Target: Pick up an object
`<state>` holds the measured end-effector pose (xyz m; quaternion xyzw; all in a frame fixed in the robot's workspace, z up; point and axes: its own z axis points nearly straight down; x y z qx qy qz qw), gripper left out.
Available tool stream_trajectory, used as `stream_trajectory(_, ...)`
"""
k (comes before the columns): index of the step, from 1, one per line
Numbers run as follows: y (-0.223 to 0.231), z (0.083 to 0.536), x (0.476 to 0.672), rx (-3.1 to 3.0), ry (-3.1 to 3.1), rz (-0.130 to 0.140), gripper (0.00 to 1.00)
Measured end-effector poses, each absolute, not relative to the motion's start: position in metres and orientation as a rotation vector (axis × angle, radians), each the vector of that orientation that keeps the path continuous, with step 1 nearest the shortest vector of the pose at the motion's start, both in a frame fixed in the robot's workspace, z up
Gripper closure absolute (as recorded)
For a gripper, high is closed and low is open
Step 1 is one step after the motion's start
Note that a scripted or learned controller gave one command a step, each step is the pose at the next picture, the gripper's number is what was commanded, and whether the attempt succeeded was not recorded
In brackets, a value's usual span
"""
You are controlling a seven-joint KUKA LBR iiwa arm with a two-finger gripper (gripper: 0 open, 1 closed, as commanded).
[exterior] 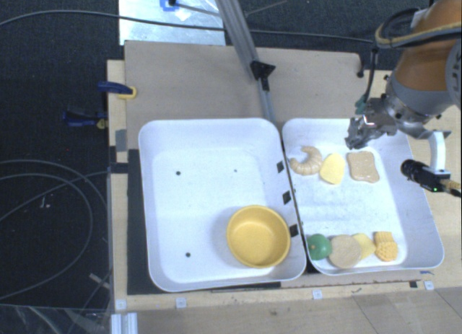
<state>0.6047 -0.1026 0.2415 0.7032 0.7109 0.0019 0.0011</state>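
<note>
Tool: the tool point(359, 138) hangs over the far part of the right bin point(417, 213), its dark tip low near the bin floor; whether it is parted or closed I cannot tell, and nothing is seen held in it.
Nearest thing: a tan toast slice point(362, 167) lies flat on the right bin's floor, just in front of and below the tool's tip, apart from it as far as the view shows.
Neighbours: a yellow wedge point(332, 169) lies just left of the toast, and a pale croissant point(307, 160) left of that, near the bin's inner wall.
Front row: a green ball point(318, 245), a beige round piece point(344, 252) and a yellow waffle piece point(385, 246) sit close together along the near edge, well apart from the tool.
Left bin: a yellow bowl point(258, 235) stands in the left bin point(159, 181).
Handling, judged: the toast looks like light, stiff toy food, smooth and thin; lying flat, it offers little height.
Where to grip, judged: across its shorter width, at the edges, pressing close to the floor.
</note>
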Motion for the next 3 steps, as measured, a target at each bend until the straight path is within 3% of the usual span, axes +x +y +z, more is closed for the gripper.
stream_trajectory(3,0.057,0.247,0.644,2.209,2.232,0.007,1.0)
